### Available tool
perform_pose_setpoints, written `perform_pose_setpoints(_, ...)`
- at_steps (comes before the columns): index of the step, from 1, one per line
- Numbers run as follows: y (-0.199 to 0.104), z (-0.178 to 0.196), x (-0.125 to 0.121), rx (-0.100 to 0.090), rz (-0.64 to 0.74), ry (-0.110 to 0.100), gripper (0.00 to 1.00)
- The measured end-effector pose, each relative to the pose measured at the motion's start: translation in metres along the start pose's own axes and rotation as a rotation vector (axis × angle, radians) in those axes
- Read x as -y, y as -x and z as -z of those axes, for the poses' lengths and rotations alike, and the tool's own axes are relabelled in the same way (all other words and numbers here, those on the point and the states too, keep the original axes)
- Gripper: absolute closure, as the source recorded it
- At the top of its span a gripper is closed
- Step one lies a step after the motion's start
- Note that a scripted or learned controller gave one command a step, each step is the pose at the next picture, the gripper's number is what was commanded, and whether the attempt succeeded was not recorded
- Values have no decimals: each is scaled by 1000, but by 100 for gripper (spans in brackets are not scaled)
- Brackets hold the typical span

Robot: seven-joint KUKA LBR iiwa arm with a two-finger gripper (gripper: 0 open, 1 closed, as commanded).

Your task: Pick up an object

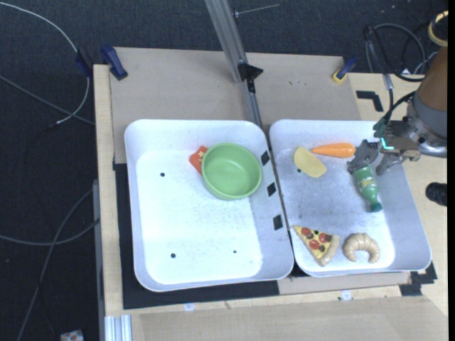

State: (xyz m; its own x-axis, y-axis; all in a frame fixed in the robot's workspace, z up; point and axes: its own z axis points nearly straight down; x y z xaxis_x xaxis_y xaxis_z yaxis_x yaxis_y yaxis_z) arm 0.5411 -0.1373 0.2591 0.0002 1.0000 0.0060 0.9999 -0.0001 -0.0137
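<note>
My gripper (375, 159) hangs over the right bin (419, 222) near its right wall, and its dark fingers (357, 163) stand spread, so it is open. A green bottle (369, 190) lies in the bin just below it, its upper end reaching up to the fingertips. Nothing is clamped between the fingers. An orange carrot (333, 149) lies to the gripper's left, with a pale yellow slice (310, 162) beside it. At the bin's front are a pizza slice (316, 244) and a croissant (361, 247).
The left bin (178, 226) holds a green bowl (231, 170) with a small orange-red piece (197, 158) tucked behind its left side. A slanted metal rail (231, 34) runs down to the gap between the bins. Cables lie at the upper right.
</note>
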Motion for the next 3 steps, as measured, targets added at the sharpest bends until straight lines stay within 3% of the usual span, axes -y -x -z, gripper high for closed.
perform_pose_setpoints(1, 0, 3, -1, 1, 0, 6, 0)
perform_pose_setpoints(3, -7, -84, -3, -1, -1, -3, 0)
